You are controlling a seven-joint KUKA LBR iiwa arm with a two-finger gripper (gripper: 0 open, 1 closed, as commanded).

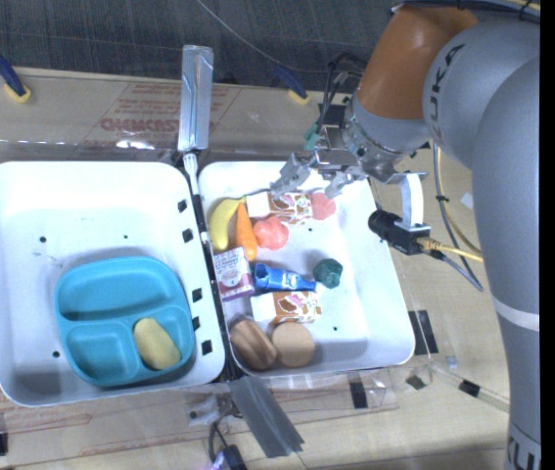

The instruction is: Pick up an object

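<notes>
I see the arm (473, 76) reaching in over the right bin (385, 302), orange band above the wrist. The pincer (318, 176) hangs at the far end of that bin, fingers spread apart, nothing between them. One fingertip sits just above the small carton (293, 206), the other next to a pink piece (323, 207) at the carton's right.

Everything else I place off the small carton. Just on its near side, a red-pink round fruit (270, 232). To its left, an orange carrot (245, 231) lying lengthwise, and beyond that a yellow banana (221, 221) against the bin's left wall. Nearer the camera, a blue tube (283, 280) lies flat with a dark teal object (329, 272) at its right end. A pink-and-white packet (230, 267) sits left of the tube. Nearer still, a second carton (293, 306), then a brown potato-like item (252, 344) and a tan egg-like item (295, 343) side by side at the near wall.

Left bin (23, 194) across the divider: a blue divided tray (111, 297), a yellow potato (157, 344) in its near right compartment.

Both bins rest on the desk (453, 360).
</notes>
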